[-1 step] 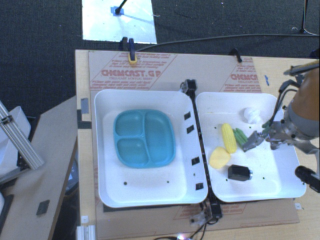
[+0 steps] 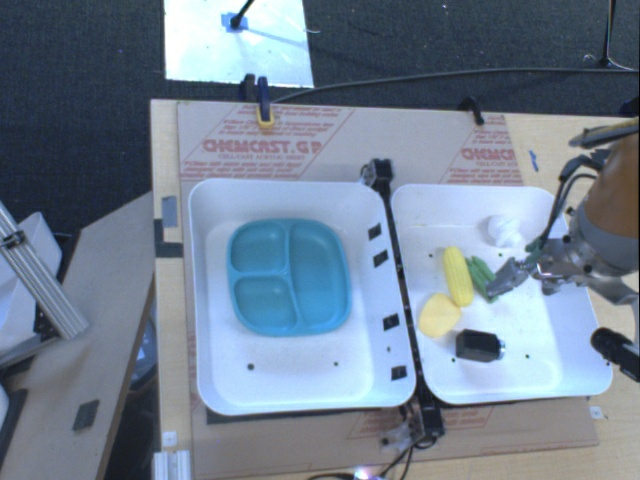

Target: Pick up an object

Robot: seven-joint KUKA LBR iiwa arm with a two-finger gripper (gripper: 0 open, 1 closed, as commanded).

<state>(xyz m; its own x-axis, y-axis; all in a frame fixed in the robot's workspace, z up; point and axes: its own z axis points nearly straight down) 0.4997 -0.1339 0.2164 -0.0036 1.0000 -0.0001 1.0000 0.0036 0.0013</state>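
The gripper (image 2: pixel 503 278) (spread or pressed together, unclear) hangs over the corn (image 2: pixel 458 275); light, stiff, best pinched mid-length.

Two white bins (image 2: pixel 300 393): one teal divided plate (image 2: pixel 290 275), one corn cob (image 2: pixel 458 274), one yellow piece (image 2: pixel 439 316), one black block (image 2: pixel 478 345), one white lump (image 2: pixel 503 230), one green item (image 2: pixel 482 271).

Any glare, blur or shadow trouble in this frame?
Camera view: lighting is even and soft, with faint shadows under the blue tray and black block; the white wad nearly washes out against the right bin; the gripper looks slightly soft beside the green piece and corn.
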